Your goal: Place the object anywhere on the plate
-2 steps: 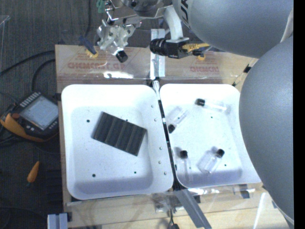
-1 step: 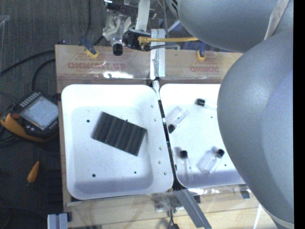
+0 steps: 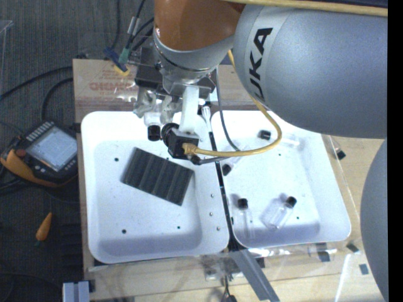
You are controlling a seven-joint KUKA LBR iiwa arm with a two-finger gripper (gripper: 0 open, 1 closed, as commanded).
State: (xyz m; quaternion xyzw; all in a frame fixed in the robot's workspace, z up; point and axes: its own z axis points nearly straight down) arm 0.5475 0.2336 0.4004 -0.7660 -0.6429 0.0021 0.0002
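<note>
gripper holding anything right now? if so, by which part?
Cannot be told from this view. The gripper is over the back of the left bin; the dark ribbed plate lies flat in that bin, apart from it.

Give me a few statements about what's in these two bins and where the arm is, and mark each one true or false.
1. The dark ribbed plate lies in the bin on the view's left. True.
2. The plate sits square to that bin's walls. False: it is turned at an angle to them.
3. Clear vials with black caps lie in the bin on the view's right. True.
4. One vial already rests on the plate. False: the vials lie in the right-hand bin, apart from the plate.
5. The gripper is over the right-hand bin's near edge. False: it is by the far edge of the left-hand bin, beyond the plate.
</note>
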